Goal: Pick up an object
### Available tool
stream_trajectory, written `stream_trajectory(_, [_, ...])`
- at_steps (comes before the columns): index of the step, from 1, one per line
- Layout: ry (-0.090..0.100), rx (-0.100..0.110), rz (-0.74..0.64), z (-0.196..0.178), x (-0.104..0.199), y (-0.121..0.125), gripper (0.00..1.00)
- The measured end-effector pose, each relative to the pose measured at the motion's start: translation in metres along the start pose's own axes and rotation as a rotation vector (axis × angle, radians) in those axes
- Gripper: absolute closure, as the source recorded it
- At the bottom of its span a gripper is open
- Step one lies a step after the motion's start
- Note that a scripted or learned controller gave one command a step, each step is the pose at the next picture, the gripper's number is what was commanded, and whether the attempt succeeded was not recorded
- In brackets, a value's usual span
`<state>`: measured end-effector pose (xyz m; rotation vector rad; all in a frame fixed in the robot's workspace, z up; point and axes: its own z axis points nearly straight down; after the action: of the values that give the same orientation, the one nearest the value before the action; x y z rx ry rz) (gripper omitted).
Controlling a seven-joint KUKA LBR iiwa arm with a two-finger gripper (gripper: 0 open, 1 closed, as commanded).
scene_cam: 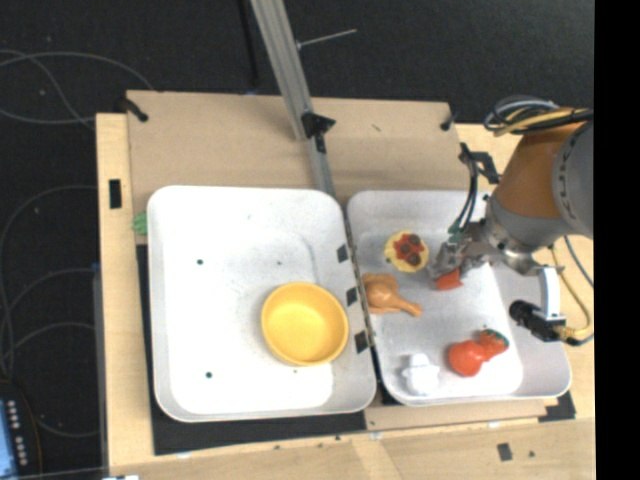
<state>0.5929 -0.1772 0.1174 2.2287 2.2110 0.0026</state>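
Note:
In the right bin (530,380) lie a yellow pastry with red spots (407,251), a tan squash-shaped toy (387,295), a red tomato-like toy with a green top (474,354) and a small white object (419,373). My gripper (449,265) reaches in from the right and sits low in the middle of this bin. A small red piece (448,279) shows right at its tip, just right of the pastry. Whether the piece sits between the fingers I cannot tell.
A yellow bowl (303,323) rests in the left bin (200,238), near its right wall. A slanted metal pole (290,68) rises from between the bins toward the top. The arm's grey body and orange band (535,183) hang over the right bin's far right side.

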Motion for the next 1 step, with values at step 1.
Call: stream_trajectory(1, [0.0, -0.003, -0.005, -0.0456, -0.003, -0.0044, 1.0])
